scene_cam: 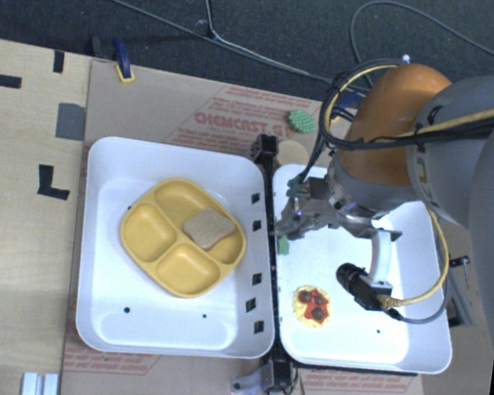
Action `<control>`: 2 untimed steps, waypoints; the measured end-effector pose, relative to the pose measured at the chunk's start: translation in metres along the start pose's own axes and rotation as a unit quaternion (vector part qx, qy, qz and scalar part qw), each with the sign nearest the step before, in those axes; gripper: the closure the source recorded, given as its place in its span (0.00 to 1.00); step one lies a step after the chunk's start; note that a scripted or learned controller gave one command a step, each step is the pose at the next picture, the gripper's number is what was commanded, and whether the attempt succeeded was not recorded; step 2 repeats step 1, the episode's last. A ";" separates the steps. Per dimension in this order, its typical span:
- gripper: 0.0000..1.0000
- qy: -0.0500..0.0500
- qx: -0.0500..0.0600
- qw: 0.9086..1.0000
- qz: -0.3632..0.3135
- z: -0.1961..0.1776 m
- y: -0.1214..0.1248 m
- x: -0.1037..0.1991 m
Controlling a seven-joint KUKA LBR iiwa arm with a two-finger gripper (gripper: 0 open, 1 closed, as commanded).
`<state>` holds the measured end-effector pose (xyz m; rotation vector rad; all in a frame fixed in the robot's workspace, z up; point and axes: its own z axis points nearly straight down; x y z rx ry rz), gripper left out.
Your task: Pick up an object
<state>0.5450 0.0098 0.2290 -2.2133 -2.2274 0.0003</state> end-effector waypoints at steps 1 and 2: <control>1.00 0.000 0.001 1.000 0.000 0.011 0.010 0.047; 1.00 0.000 0.001 1.000 0.000 0.011 0.010 0.047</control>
